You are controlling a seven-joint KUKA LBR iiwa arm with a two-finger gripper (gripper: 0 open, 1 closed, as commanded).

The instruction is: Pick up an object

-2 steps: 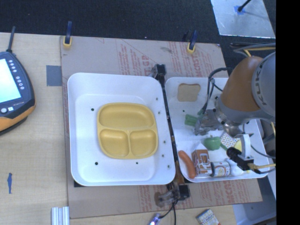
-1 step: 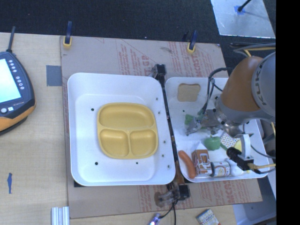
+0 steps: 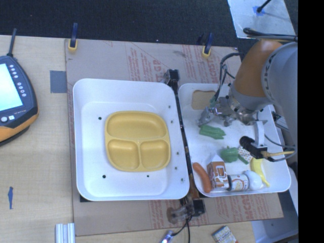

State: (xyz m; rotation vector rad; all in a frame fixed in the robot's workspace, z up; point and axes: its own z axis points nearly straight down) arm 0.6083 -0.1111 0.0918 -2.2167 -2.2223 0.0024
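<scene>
My gripper point(image 3: 219, 114) hangs low over the back part of the right bin point(image 3: 283, 182), just above and behind a green pepper-like piece point(image 3: 211, 131). A tan flat slice point(image 3: 202, 99) lies at the bin's back left corner, beside the gripper. Further forward sit a second green piece point(image 3: 229, 154), an orange sausage point(image 3: 201, 173), a brown carton point(image 3: 217, 175), a white bottle lying on its side point(image 3: 246, 181) and a yellow banana point(image 3: 260, 169). Nothing is visibly held.
The left bin point(image 3: 86, 135) holds a yellow divided plate point(image 3: 137, 140). A handheld pendant point(image 3: 14, 97) lies at the bench's far left. Clamps point(image 3: 73, 37) point(image 3: 206, 44) pin the cardboard sheet at the back.
</scene>
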